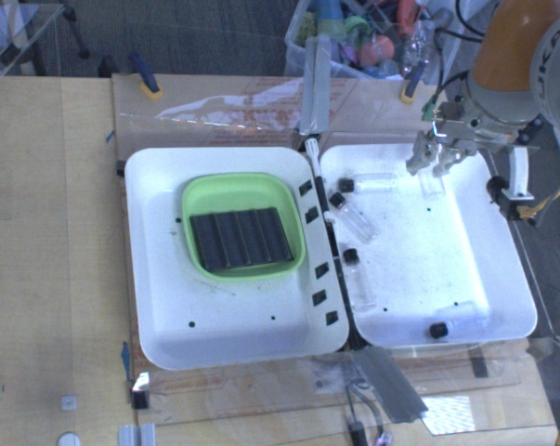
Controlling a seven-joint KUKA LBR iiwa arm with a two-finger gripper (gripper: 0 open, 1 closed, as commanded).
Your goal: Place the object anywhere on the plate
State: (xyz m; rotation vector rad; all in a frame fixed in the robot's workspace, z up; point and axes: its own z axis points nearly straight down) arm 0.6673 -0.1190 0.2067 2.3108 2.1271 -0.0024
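Jaws parted, nothing between them: two-finger gripper [432, 161] over right bin's far edge; clear plastic vial [356, 221] lies toward the green square plate [241, 191].

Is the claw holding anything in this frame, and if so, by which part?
Nothing visible is held: the claw hangs over the right bin, while the dark ridged object already lies on the green plate.

Robotics lab, manipulation test bench. Light wood bench top [47, 249] carries two shallow white bins [159, 249] side by side, clipped together along a black-tabbed divider [321, 240]. Grey KUKA arm [526, 35] with orange band reaches in from the right. Clear tote of colourful plastic toys [372, 17] sits behind the bins, like a stock of test objects. Tape patches [386, 384] and loose cables [358, 421] at the bench's front edge. Dark carpet floor [168, 17] beyond.
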